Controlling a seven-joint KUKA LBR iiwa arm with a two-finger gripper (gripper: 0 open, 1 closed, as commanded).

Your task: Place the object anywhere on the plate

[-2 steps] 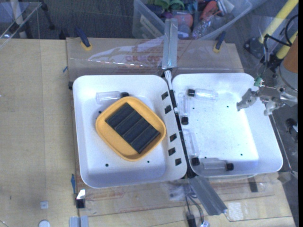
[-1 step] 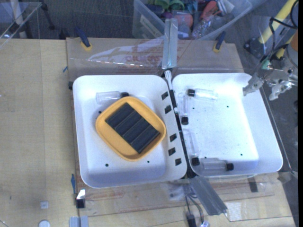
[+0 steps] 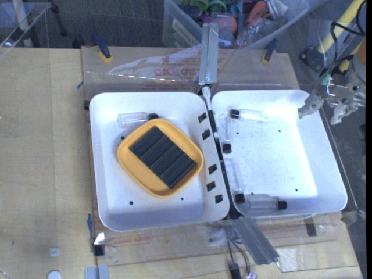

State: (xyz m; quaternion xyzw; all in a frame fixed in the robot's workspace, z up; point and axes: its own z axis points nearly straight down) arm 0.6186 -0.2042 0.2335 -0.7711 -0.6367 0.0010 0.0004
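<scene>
One fixed camera is looking down at a slant from above the worktop (image 3: 40, 156), taking in both white bins (image 3: 104, 156) side by side, with a clear tub of clutter (image 3: 232, 10) sitting at the far edge.

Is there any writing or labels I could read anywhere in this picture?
Reddish print on the clear plastic sheet behind the bins: too blurred to read.
The yellow plate, the left bin, the right bin and the clear tubes: no readable text.
</scene>
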